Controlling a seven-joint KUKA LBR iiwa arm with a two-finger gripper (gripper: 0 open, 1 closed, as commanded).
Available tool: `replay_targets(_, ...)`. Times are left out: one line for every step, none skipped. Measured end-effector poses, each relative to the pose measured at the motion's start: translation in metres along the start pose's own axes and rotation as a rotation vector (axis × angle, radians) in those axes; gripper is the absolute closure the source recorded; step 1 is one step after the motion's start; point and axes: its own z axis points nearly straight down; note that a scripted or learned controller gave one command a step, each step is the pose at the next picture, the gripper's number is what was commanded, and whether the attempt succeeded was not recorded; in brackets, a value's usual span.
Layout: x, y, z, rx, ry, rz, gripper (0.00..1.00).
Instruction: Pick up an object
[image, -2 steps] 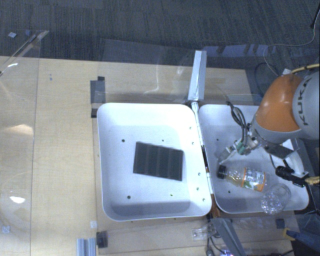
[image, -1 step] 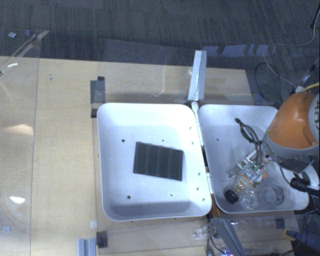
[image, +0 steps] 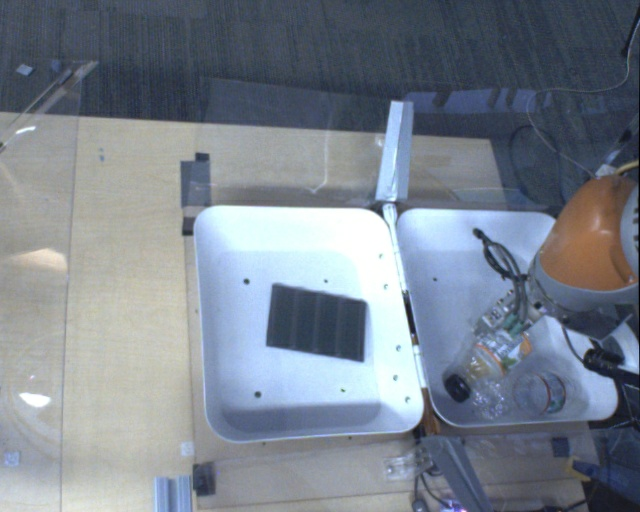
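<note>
A dark ribbed rectangular pad (image: 316, 321) lies flat in the middle of the left bin (image: 225, 250). In the right bin (image: 440, 250) my gripper (image: 497, 345) reaches down over the front part, below the orange band (image: 590, 245). Just under and in front of it sits a clear plastic item (image: 487, 398) with a small black round cap (image: 457, 387) at its left. A clear round ring-like object (image: 541, 393) lies to the right of these. Whether anything is held by the gripper is hidden by its body.
A grey upright bar (image: 395, 150) stands behind the seam between the bins. Black cables (image: 497, 255) hang along the arm into the right bin. The wooden bench (image: 100, 300) spreads to the left of the bins.
</note>
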Motion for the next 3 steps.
replay_targets(0.007,0.026,-0.002,0.011,0.011,-0.086,1.0)
replay_targets(-0.026,0.039,-0.065,0.013,0.008,0.176,1.0)
replay_targets(-0.026,0.04,-0.065,0.013,0.009,0.176,0.0)
